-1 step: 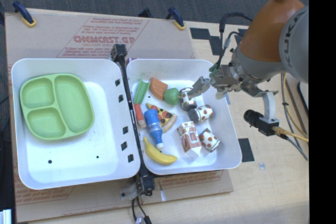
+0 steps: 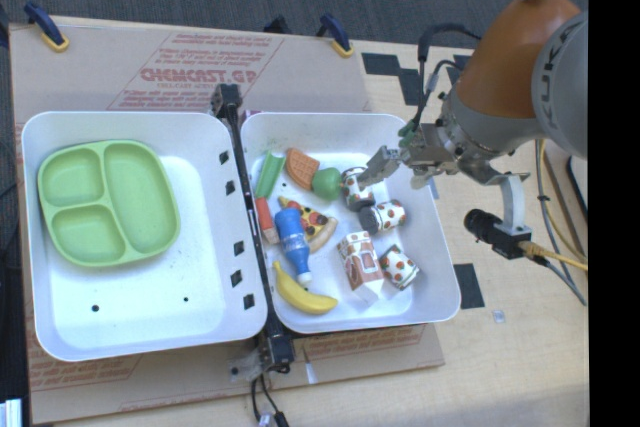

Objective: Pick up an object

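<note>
the banana (image 2: pixel 305 296) lies at the right bin's (image 2: pixel 440 287) near edge, toys crowded behind it. farther back the gripper (image 2: pixel 378 165) hovers, approaching; whether it is apart or together i cannot tell. next: descend onto one toy.

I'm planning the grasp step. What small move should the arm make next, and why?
Probably lower the end effector a little: it hangs over the right bin, just above the small black-and-white toy beside the green ball, with nothing visibly between its fingers.
</note>
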`<state>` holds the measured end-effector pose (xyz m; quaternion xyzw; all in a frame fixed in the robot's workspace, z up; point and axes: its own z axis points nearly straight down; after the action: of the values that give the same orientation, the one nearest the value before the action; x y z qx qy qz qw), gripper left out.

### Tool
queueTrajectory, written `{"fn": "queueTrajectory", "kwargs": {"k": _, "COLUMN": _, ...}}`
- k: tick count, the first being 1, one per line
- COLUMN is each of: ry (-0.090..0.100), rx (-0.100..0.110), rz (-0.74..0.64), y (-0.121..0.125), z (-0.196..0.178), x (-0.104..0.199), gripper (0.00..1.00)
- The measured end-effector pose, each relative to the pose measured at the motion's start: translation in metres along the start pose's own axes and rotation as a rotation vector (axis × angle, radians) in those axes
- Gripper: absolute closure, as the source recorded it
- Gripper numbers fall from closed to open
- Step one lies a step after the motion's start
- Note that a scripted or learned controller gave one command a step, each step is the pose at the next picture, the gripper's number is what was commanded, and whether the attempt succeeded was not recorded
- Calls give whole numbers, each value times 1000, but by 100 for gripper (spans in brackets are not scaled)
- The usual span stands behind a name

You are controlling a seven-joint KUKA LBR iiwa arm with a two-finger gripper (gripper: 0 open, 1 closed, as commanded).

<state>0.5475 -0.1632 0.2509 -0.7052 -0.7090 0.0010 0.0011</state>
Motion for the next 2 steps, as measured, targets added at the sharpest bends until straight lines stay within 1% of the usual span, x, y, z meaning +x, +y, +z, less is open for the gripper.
{"fn": "queueTrajectory", "kwargs": {"k": 1, "ry": -11, "rx": -26, "rz": -2, "y": 8, "z": 131, "x": -33, "gripper": 0}}
{"fn": "queueTrajectory", "kwargs": {"k": 2, "ry": -18, "rx": -33, "rz": -5, "y": 10, "z": 118, "x": -36, "gripper": 100}}
